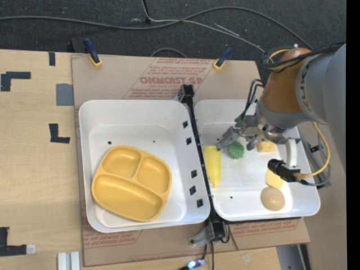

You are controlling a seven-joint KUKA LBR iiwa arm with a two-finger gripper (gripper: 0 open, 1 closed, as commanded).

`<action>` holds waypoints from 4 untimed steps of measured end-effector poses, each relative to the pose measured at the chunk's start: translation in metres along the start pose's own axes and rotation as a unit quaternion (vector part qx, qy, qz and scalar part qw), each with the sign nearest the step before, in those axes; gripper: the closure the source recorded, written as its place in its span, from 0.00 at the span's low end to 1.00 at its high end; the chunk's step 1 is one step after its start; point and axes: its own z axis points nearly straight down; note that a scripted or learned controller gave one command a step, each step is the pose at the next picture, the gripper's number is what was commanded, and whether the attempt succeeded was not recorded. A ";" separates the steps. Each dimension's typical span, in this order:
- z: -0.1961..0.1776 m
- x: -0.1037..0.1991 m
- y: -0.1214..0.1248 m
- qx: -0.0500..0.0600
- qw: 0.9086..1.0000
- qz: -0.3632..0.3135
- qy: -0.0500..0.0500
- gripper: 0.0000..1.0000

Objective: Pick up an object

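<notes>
Green object (235, 151) approached beside yellow corn (212, 165); gripper (241, 138) poised above, fingers spread; descent and closing needed.

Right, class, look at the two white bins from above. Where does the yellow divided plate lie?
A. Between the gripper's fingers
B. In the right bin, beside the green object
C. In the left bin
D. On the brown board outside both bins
C: the yellow divided plate lies flat on the floor of the left bin, across the divider from the gripper.

Grey arm (326, 89) — orange band (281, 89) above the wrist, yellow cable (315, 173) looping.
</notes>
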 end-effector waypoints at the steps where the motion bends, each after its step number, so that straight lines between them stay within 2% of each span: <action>1: -0.013 0.001 0.001 -0.002 1.000 -0.001 0.000 1.00; 3: -0.116 -0.008 0.003 -0.006 1.000 0.000 -0.001 1.00; 4: -0.102 0.042 -0.005 -0.002 1.000 -0.002 0.000 1.00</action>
